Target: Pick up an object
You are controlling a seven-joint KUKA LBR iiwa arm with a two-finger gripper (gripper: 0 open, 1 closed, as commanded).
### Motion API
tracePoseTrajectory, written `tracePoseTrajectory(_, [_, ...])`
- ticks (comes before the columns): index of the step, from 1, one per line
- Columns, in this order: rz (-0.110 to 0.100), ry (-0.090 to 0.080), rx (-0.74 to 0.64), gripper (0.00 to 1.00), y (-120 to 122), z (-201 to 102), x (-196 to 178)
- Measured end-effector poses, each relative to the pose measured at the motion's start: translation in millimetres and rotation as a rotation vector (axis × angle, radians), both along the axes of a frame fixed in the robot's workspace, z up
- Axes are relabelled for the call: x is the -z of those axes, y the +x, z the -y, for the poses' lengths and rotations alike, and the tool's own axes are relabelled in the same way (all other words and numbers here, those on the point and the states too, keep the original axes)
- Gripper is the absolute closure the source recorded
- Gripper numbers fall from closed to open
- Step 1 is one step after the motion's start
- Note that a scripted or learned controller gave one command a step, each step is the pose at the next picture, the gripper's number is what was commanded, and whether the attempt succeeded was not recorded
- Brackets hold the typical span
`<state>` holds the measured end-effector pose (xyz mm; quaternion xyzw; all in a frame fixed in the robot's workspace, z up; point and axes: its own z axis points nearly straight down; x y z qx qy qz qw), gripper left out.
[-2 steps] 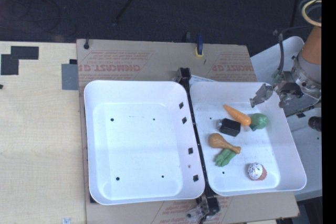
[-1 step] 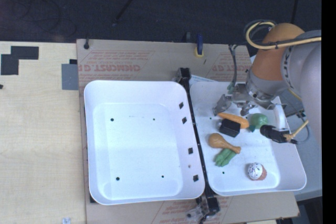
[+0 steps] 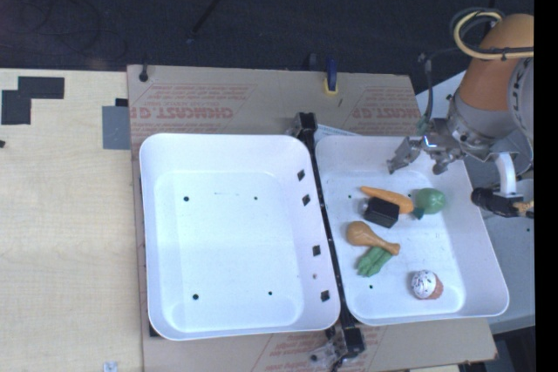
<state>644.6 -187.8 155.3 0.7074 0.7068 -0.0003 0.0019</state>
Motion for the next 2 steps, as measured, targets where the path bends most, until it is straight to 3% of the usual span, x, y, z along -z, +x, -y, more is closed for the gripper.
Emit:
tracePoseTrajectory(1, [-0.01,0.006,-0.004,0.0,-18.9,-58.8,71.7])
tracePoseTrajectory(2, [-0.006,0.004,-0.001,1.0,-17.6,-55.6,58.0])
